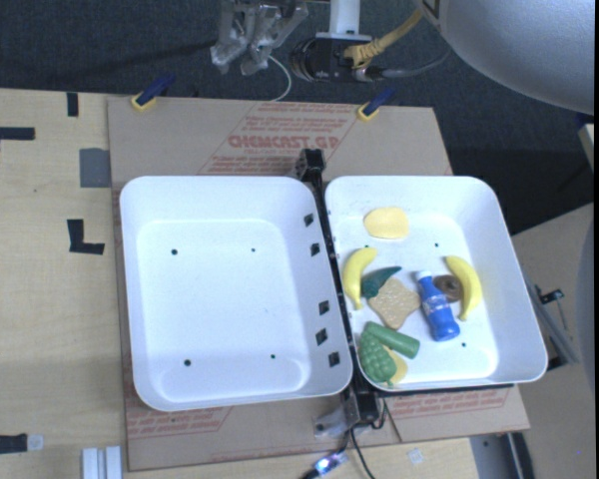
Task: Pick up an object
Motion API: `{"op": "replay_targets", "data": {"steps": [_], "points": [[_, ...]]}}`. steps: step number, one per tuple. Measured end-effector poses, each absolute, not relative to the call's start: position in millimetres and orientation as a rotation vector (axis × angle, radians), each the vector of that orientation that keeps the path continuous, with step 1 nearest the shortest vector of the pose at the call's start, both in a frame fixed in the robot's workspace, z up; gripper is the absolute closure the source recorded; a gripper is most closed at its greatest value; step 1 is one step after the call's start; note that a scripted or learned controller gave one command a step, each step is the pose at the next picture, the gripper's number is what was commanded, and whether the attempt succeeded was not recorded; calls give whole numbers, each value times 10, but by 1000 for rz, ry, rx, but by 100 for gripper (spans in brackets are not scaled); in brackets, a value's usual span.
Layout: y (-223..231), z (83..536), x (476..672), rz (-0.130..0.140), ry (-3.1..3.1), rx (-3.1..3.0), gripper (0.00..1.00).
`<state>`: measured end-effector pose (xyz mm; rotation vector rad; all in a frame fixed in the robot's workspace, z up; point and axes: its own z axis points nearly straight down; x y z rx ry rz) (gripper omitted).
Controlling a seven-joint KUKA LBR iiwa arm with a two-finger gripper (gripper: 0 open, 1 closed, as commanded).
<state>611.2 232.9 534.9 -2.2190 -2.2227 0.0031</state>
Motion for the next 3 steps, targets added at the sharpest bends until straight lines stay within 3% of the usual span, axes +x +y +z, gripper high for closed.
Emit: {"op": "replay_targets", "data": {"steps": [1,2,3], "points": [[2330,4635,5679,16,-2221,-2216,100],[2335,5385,5960,-9,-2226,-2221,100],[2327,3522,5389,33,-2217,-2213,100]]}}
